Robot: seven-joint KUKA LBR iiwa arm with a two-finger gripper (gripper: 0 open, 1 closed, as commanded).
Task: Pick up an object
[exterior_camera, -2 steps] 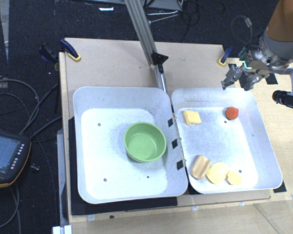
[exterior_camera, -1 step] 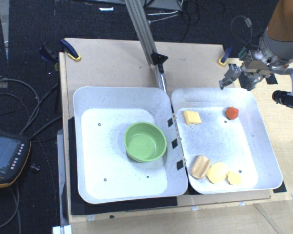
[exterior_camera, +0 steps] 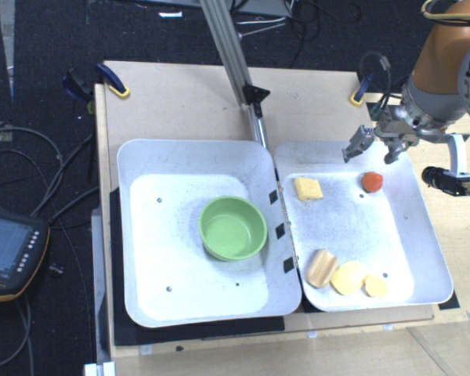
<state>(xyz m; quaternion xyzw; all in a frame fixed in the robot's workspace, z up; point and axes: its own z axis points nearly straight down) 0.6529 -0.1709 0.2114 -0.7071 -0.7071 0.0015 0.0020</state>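
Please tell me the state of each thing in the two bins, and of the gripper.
green bowl: upright, nothing inside, in left bin.
yellow block: lying flat, right bin.
red ball: resting free, right bin.
bread roll: lying, touching the yellow round piece.
gripper: jaws open, holding nothing, above the red ball.

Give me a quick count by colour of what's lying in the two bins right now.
Green: 1, the bowl in the left bin.
Yellow: 3, a block and two rounded pieces in the right bin.
Tan: 1, the bread-like piece.
Red: 1, the small ball, just below the tool.
Total: 6
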